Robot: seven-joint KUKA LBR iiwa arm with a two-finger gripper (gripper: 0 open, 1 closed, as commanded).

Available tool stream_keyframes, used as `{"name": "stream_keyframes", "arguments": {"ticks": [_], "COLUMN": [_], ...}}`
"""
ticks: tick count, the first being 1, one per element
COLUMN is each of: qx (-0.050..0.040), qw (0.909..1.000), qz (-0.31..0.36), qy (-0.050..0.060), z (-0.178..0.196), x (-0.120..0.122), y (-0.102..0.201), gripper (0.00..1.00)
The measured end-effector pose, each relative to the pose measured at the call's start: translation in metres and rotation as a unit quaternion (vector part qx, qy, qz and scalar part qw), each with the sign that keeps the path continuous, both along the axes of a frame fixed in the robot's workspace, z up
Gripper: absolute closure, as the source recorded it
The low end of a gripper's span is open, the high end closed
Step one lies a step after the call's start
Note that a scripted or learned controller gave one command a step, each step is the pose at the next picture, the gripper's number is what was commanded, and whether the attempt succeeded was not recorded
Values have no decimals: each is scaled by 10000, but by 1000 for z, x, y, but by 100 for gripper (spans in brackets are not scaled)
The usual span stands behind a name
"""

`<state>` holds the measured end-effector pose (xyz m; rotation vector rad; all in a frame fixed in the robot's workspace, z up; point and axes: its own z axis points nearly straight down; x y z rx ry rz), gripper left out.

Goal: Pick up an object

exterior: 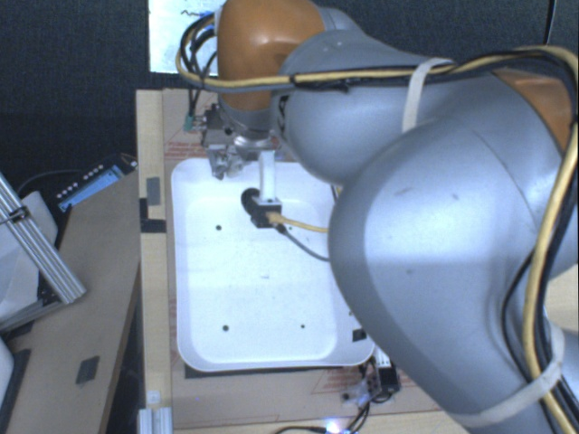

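Dark curtain backs the bench (154, 269) and white bin (244, 324); I cannot tell the fingers' (220, 165) state.

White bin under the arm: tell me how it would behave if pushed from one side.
The white bin looks shallow and wide with a flat floor, so it would probably slide rather than tip. Its smooth surface and thin-looking rounded rim suggest light moulded plastic, so it may flex a little under a push.
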<state>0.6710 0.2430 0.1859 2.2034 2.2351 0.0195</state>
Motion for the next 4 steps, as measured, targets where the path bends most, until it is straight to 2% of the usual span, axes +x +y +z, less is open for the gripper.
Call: {"name": "stream_keyframes", "arguments": {"ticks": [1, 2, 3, 4], "qx": [-42, -42, 6, -39], "qw": [9999, 9999, 10000, 9999], "qz": [-77, -95, -11, -88], "qy": [86, 76, -23, 60], "z": [-17, -8, 119, 110], "x": [-67, -113, -92, -110], "y": [-49, -119, -39, -107], "gripper": [100, 100, 100, 100]}}
